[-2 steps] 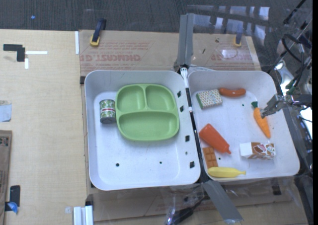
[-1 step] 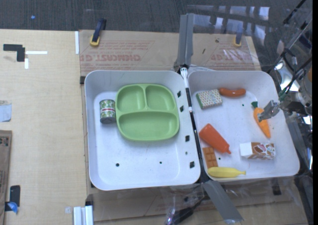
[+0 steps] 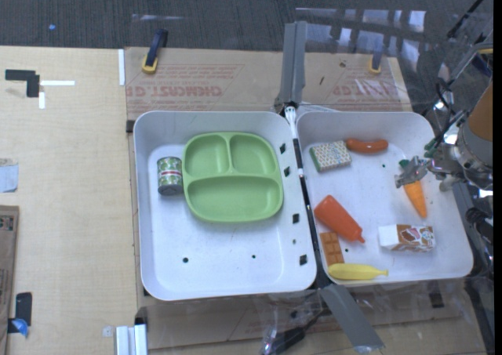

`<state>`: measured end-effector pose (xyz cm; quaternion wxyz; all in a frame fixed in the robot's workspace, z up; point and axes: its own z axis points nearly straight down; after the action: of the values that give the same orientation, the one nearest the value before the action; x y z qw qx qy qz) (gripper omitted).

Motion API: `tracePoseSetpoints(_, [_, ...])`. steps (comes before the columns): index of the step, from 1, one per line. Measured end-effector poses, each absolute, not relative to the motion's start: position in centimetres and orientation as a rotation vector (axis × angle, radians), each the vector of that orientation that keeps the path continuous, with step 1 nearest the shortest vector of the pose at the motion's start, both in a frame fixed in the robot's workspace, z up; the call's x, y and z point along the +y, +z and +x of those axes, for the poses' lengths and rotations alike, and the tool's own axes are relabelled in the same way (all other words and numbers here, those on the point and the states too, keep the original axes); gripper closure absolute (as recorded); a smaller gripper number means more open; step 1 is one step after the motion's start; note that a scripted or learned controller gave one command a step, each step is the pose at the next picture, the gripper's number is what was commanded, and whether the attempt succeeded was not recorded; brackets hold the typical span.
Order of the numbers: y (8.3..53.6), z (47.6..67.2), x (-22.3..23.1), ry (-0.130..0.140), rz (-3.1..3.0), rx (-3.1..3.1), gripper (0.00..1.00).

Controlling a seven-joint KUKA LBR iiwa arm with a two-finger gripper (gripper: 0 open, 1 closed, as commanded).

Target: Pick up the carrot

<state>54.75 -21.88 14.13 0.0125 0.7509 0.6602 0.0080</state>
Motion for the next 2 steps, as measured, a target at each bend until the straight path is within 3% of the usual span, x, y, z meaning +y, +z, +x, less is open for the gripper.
tracePoseSetpoints(1, [9.49,57.58,-21.08,0.016,2.224,2.217,0.0])
tracePoseSetpoints(2, [10.29,57.44,-21.33,0.008,2.226,2.214,1.0])
